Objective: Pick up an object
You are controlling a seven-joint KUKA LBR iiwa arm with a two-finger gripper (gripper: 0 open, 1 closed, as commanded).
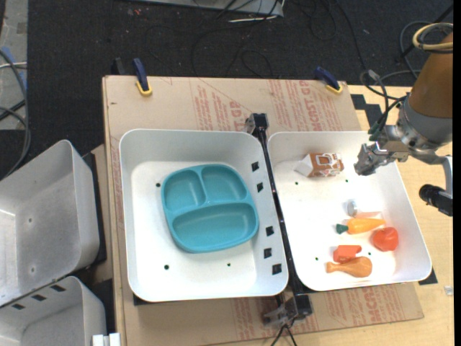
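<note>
Camera view from above: two shallow white bins sit side by side on a cardboard-covered tabletop [187, 107], the sheet held at its far edge by two yellow clamps [142, 85]. Red printing runs across the cardboard, too broken up to read. The left bin [137, 193] holds one teal divided plate [209, 207] with three compartments. The right bin [410, 200] holds five toy foods: a small red-and-white carton [323, 165] near the far wall, an orange carrot with a green top [360, 225], a red tomato [385, 239] just beside it, a small red-orange piece [346, 252] and a tan drumstick [351, 267] close to the near wall. A small grey item [351, 207] lies just above the carrot. The arm's gripper [367, 161] hangs over the right bin's far right part, beside the carton and apart from it; nothing is seen between its fingers, and how far they stand open cannot be told. Two more white tubs [43, 215] stand to the left, off the tabletop.
</note>
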